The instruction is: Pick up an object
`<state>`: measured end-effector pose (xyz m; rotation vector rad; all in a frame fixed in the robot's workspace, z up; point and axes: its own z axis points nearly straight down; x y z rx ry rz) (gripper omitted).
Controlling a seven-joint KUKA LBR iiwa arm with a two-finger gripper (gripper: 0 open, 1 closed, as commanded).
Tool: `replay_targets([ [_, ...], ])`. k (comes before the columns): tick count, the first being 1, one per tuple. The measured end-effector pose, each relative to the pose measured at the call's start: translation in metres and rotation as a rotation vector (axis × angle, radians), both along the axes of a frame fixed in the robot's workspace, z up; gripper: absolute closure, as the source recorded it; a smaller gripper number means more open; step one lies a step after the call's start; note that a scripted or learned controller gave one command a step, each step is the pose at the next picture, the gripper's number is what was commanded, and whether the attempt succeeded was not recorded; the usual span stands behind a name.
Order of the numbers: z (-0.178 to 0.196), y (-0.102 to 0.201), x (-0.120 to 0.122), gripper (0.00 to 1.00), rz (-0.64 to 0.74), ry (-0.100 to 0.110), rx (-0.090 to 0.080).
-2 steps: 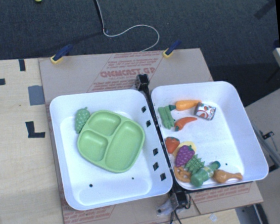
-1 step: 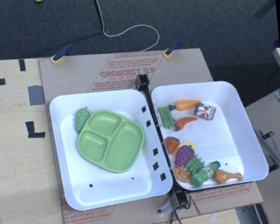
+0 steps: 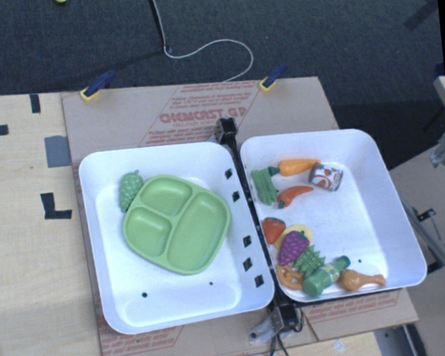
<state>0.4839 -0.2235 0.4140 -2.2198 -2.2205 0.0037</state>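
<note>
The right bin [image 3: 367,197] holds several toy foods. At its top left lie an orange carrot [image 3: 297,166], a small red and white can [image 3: 325,177], a green bean pod [image 3: 263,185] and an orange-red pepper [image 3: 295,196]. Lower down along the left wall sit a red tomato [image 3: 273,229], a yellow slice [image 3: 298,232], purple grapes [image 3: 291,248], a spiky green piece [image 3: 309,261], a green cylinder [image 3: 324,277] and an orange squash [image 3: 358,281]. The left bin [image 3: 111,248] carries a green divided plate [image 3: 177,224] with a green berry-like piece [image 3: 130,189] at its upper left.
Both bins rest on a cardboard sheet [image 3: 192,113] held by blue and yellow clamps [image 3: 98,85]. A white cable [image 3: 209,48] loops over the dark floor behind. A black divider strip [image 3: 246,210] runs between the bins. Grey machine parts [image 3: 441,150] stand at the right edge.
</note>
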Motion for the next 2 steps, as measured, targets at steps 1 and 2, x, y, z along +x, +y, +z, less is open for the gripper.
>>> replay_targets([
  [1, 0.129, 0.031, 0.033, 1.0, 0.006, -0.018, -0.005],
  [2, 0.022, 0.006, -0.002, 1.0, -0.004, 0.008, 0.003],
])
